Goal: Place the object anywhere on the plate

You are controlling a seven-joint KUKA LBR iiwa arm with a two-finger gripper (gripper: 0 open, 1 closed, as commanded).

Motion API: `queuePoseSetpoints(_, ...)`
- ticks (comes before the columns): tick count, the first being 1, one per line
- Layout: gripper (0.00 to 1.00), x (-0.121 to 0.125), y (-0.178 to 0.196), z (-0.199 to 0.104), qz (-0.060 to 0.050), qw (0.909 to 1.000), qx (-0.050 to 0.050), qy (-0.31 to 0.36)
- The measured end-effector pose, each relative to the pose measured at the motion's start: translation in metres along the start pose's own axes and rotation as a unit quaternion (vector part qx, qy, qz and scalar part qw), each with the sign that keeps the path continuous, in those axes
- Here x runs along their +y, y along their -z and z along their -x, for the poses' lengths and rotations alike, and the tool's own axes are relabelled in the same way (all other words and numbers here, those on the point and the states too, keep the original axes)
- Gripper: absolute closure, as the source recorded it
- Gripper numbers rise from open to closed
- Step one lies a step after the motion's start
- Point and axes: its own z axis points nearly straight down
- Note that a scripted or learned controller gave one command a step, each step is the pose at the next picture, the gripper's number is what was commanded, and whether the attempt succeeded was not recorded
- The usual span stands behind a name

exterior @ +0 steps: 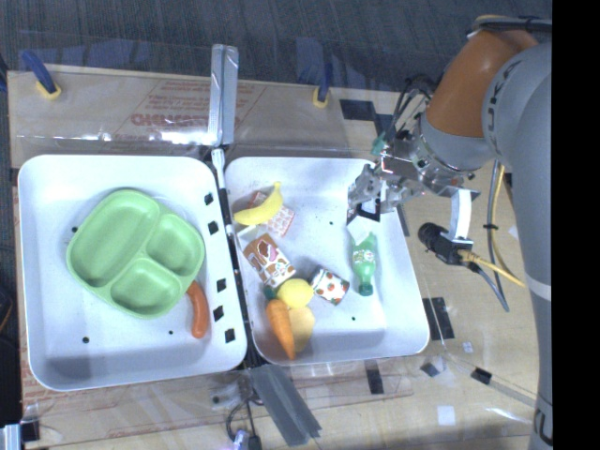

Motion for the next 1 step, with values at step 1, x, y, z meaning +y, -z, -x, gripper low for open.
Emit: queuePoseSetpoints(1, 1.0, 0.0039, 0.0825, -0.0098, 0.002, 0.9967, 0.0, -0.081)
